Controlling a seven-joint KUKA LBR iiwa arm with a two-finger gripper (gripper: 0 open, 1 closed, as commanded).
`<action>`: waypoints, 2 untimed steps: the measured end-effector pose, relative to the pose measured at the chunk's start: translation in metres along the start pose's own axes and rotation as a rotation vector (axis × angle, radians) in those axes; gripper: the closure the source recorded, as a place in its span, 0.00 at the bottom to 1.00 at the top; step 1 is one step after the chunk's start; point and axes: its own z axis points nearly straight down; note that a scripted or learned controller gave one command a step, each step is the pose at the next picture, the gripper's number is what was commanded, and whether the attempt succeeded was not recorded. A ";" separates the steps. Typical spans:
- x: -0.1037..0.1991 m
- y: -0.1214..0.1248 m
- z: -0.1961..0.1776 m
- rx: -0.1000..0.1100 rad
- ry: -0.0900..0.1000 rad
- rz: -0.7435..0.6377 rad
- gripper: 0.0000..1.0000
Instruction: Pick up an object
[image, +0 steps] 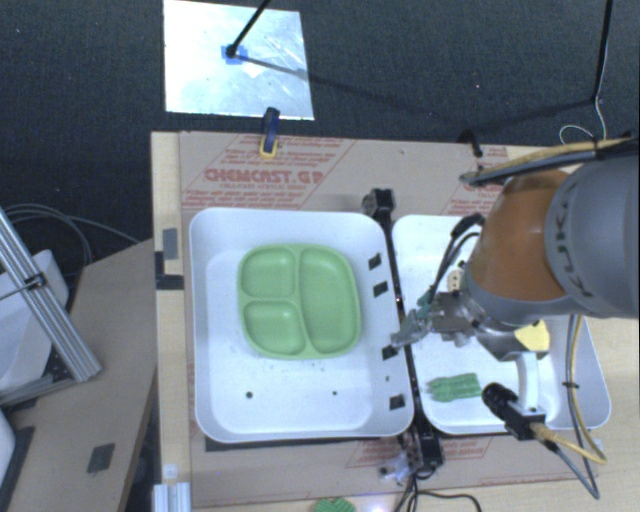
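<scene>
Camera view from above the bench shows my arm (560, 240) reaching in from the right over the right bin (425, 240), with my gripper (412, 330) at that bin's left edge, right by the seam where the two bins meet and about midway along it. I cannot tell whether the gripper is spread or closed from this slant, and I see nothing held in it. The thing I could pick up in this bin is a small green ridged piece (455, 387). It lies flat near the bin's front edge (the edge lowest in the view), towards the front left corner. It is near my gripper but apart from it, not touching. The left bin (215, 400) carries a pale green divided plate (300, 300) with three compartments, lying flat in the back half of the bin, closer to its right edge than its left, well apart from my gripper. Both bins rest on a brown board with red lettering (265, 175)
</scene>
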 end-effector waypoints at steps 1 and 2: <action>-0.073 -0.001 -0.011 0.000 -0.004 0.008 0.00; -0.156 0.023 0.043 0.001 -0.004 0.008 0.00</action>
